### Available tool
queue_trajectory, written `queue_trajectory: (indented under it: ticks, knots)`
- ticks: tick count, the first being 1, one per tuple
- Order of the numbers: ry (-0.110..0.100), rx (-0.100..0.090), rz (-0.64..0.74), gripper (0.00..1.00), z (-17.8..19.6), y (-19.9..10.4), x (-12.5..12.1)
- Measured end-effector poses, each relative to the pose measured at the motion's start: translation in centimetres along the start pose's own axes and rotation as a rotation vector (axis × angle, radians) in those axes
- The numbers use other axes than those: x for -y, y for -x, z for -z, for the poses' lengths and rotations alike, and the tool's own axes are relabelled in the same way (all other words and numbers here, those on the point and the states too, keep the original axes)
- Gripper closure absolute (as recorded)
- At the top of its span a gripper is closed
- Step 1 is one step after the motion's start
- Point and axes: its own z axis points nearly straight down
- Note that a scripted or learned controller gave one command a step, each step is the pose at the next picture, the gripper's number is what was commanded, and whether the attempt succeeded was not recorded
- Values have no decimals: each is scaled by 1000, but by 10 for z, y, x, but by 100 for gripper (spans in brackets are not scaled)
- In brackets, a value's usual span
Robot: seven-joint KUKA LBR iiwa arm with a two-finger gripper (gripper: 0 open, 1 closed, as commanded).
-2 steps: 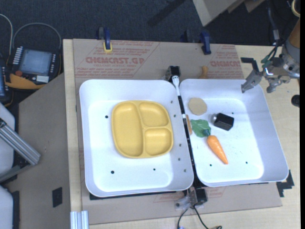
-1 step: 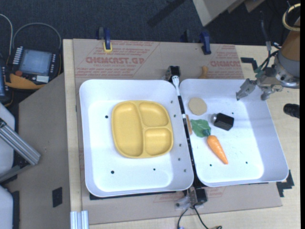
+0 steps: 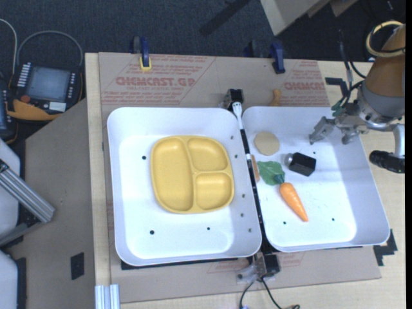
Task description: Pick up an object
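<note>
The toy carrot (image 3: 294, 201) lies near the middle of the right bin (image 3: 360, 230), probably light, rigid, slick plastic; its thick orange middle suits a crosswise grasp. The gripper (image 3: 336, 130) hovers open and empty over the bin's far side.

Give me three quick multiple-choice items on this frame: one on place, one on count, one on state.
1. Where does the yellow tray sit?
A. left bin
B. right bin
C. on the bare bench

2. How many compartments does the yellow tray have?
A. two
B. three
C. five

3. What is between the fingers of the hand?
A. the carrot
B. the black block
C. nothing

Answers:
1. A: the tray lies flat in the left bin.
2. B: one long section at its left, two smaller ones at its right.
3. C: the hand is above the right bin, fingers spread, while the carrot and black block lie on the bin floor apart from it.
</note>
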Motion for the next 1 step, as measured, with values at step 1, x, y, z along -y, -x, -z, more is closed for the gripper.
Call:
queue_trajectory:
  ticks: [1]
  knots:
    - [9,4,1,100,15,1,-2]
